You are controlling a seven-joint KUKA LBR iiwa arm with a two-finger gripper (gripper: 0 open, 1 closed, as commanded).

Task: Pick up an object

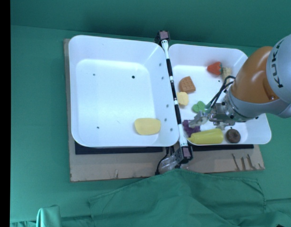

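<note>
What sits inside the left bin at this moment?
The left bin holds one pale yellow piece near its front right corner, lying on the white floor beside a few small dark dots. Nothing covers this bin.

Green cloth point(183, 200) lies below the cardboard point(89, 167).

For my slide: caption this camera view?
KUKA arm's gripper hovers over toy foods in the right bin; yellow piece in left bin.
</note>
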